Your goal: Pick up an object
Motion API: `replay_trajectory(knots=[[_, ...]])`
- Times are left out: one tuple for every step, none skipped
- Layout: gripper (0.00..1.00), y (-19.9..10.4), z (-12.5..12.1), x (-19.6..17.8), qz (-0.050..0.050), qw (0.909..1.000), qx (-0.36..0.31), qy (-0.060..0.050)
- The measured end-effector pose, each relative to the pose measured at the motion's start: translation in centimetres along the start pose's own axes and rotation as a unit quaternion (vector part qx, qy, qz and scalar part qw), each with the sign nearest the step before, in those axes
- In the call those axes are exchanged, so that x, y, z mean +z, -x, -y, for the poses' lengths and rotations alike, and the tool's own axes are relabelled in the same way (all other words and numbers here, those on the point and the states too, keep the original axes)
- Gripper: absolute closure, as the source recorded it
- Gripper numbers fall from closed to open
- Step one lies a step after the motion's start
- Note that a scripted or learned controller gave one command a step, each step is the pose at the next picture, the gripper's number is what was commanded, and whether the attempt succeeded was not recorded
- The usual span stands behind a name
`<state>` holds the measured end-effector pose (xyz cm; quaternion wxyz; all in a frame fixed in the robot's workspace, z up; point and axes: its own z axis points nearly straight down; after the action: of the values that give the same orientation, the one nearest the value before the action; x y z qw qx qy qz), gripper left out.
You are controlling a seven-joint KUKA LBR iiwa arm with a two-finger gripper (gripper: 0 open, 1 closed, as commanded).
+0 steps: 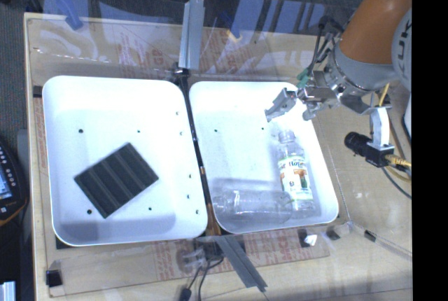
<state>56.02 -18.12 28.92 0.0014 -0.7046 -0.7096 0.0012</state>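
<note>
Lying at a slant in the lower middle of the shallow white left bin point(56, 93), at the left of the frame, is a flat black ribbed rectangular panel point(116, 179), with nothing else touching it. A dark divider strip point(197, 152) runs between that bin and the shallow white right bin point(210, 93) beside it, both resting on the pale wooden worktop point(364, 201). Along the right bin's lower edge a clear crumpled plastic bottle point(252, 203) lies on its side. Just to its right, a clear plastic bottle with a white, orange and green label point(294, 172) lies lengthwise, its cap pointing toward the upper frame and its base near the crumpled one. Above that cap, at the bin's upper right corner, hangs the metal two-finger claw point(297, 102), its fingers spread apart with nothing between them. Behind it, at the upper right of the frame, sits the grey arm with its orange band point(374, 12).
</note>
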Motion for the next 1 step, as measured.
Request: replay_trajectory(knots=[[0.0,2.9,-0.27,8.25,0.0,0.9995,-0.03,-0.001]])
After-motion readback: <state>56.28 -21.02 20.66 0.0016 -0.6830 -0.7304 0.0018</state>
